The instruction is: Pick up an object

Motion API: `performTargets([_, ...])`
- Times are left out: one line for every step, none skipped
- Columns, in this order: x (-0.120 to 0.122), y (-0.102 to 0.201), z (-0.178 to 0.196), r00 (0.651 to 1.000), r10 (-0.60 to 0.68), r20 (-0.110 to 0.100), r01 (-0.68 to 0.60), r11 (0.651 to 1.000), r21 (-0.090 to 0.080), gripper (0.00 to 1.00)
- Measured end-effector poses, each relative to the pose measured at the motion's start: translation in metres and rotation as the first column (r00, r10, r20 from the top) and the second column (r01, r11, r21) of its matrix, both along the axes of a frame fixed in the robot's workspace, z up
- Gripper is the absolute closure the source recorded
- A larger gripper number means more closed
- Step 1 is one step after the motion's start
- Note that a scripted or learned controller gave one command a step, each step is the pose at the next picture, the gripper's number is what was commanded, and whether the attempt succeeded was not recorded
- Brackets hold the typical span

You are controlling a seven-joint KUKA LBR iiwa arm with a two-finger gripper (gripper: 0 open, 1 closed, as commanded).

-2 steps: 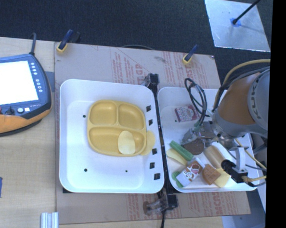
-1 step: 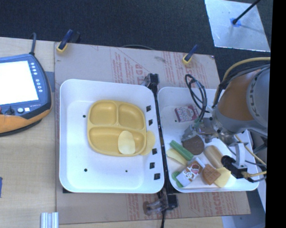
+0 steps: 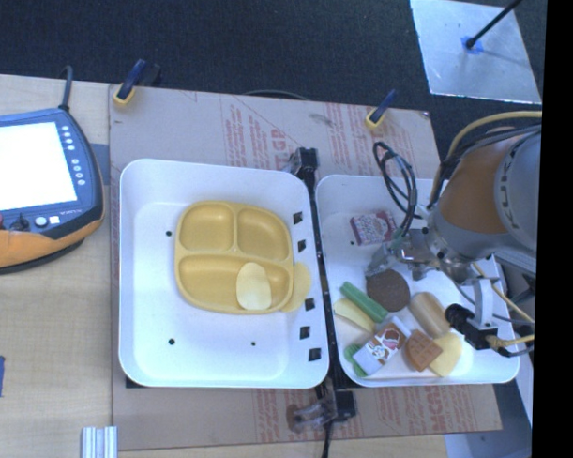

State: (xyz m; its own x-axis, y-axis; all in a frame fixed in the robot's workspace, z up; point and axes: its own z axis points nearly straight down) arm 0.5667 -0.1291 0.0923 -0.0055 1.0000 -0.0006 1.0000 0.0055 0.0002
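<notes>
Fingers (image 3: 390,265) state unclear, low in right bin (image 3: 336,202), brown round object (image 3: 389,291) just beneath

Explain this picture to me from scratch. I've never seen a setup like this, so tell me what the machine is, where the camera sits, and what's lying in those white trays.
One camera looks down at a slant on a bench. The grey machine with the orange band is a robot arm, reaching in from the right. Its end effector hangs low over the right bin; I can't tell if it holds anything.

That bin has toy foods: a dark round cookie, a green stick, a small carton, a bread roll and a wrapped packet.

The left bin holds a yellow divided plate with a pale oval piece in its bottom compartment. On the far left is a control tablet.
</notes>
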Motion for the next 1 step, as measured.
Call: performTargets([-0.01, 0.0128, -0.0007, 1.0, 0.0, -0.006, 0.0, 1.0, 0.001, 0.0])
